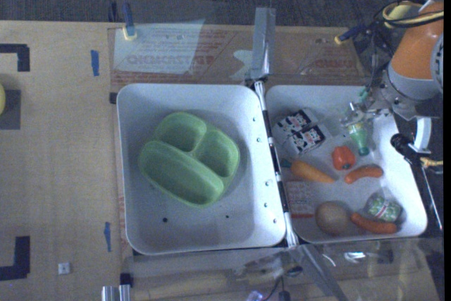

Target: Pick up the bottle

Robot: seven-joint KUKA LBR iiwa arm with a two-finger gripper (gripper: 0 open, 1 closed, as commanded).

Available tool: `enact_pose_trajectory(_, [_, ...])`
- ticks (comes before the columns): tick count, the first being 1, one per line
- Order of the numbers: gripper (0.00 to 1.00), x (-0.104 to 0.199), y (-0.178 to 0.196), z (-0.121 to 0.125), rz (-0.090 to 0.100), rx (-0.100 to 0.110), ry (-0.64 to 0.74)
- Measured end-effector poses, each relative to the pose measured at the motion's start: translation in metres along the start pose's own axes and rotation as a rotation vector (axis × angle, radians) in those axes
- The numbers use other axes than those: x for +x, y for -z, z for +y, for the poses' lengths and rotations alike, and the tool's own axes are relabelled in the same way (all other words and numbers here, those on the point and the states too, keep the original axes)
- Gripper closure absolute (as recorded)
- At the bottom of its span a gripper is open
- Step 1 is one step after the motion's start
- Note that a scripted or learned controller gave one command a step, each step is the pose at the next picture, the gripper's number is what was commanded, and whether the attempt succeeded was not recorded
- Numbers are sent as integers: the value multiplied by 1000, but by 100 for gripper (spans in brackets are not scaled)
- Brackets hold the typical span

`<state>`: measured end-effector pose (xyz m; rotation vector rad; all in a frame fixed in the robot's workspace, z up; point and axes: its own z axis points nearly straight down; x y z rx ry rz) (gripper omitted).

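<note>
Camera view shows the hand [366, 111] low over the far right part of the right bin [416, 222], its metal parts blurring together, so whether it is apart or together cannot be told. Just beneath and nearer lies the bottle [360, 137], small, pale green and partly see-through, its top hidden under the hand. A red pepper [343, 157] sits just beside it. In the left bin [134, 151] rests a green tray [189, 158]. The arm is cut off at the right edge.

Arm [416, 60] cropped by the right edge
</note>
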<state>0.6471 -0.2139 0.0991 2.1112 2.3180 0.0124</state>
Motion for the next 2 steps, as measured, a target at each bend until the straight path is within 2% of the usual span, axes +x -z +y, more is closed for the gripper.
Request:
enact_pose_trajectory(1, [100,-4,33,-5,-4,6,-314])
enact_pose_trajectory(2, [100,51,109,-13,-4,7,-482])
